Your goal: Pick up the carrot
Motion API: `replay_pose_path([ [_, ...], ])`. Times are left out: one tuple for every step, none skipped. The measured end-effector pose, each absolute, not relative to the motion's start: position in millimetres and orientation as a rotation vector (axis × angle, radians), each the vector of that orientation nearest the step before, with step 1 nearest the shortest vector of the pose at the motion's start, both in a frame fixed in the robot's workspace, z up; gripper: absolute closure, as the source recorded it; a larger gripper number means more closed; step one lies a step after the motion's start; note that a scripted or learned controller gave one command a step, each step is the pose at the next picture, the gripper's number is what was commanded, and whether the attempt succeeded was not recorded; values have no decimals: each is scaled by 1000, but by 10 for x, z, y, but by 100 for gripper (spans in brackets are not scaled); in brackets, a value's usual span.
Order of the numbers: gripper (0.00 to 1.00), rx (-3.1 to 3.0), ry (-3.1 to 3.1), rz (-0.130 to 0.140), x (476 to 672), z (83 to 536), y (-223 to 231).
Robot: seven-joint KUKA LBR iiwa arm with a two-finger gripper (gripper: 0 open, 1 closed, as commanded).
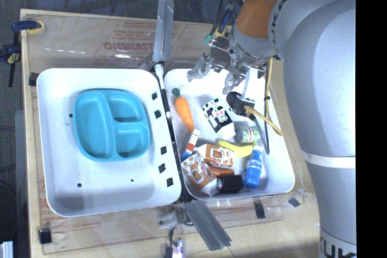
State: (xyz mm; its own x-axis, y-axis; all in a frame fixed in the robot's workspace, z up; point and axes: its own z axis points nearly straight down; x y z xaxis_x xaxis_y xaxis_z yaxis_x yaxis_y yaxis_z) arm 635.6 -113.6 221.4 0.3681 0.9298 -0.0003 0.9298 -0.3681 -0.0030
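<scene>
Carrot [184, 112] tip under bin-divider edge.

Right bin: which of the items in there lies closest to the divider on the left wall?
The carrot, the orange one with a green top, lying along the right bin left wall, apart from the pile.

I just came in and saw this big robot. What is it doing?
The robot arm's gripper hangs open over the far end of the right bin, holding nothing. The carrot it should pick up lies by that bin's left wall, beside a cow-print toy. A blue divided tray sits in the left bin.
</scene>
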Motion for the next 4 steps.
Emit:
replay_pose_path([
  [0, -2645, -1690, 2, 6519, 2480, -1514],
  [0, -2544, -1835, 7, 6542, 1472, -1252],
  [0, -2504, -1909, -1, 6339, 1047, -1091],
  [100, -2498, -1912, 0, 6341, 1153, -1083],
])
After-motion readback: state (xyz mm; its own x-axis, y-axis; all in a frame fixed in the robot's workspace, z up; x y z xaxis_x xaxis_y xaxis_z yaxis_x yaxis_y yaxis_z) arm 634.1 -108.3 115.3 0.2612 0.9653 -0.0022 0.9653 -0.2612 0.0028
